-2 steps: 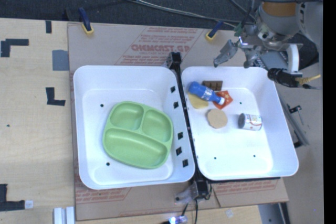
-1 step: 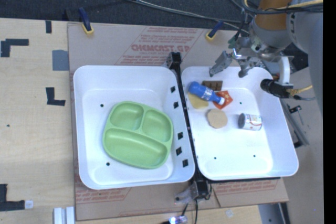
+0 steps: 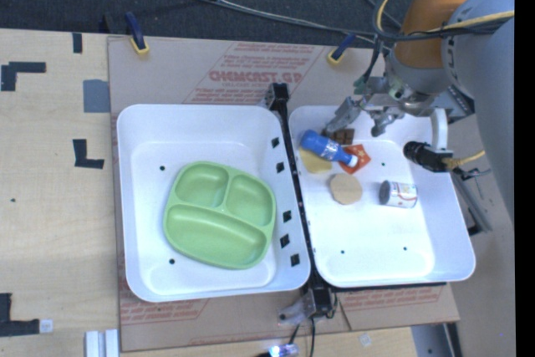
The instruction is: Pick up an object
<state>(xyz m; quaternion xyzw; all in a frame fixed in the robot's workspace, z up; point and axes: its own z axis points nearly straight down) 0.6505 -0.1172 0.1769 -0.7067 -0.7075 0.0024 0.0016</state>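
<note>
Blue bottle (image 3: pixel 324 148) sits right under my pincer (image 3: pixel 361 118), prongs spread apart with nothing gripped yet, so the actual pickup's all left.

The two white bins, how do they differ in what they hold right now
The left bin holds one large thing, a green divided plate lying flat. The right bin holds several small things: a blue bottle on its side, a round tan piece and a small can on its side. The gripper hangs over the right bin's far edge, not over the left bin. Both are shallow, white and side by side.
</note>
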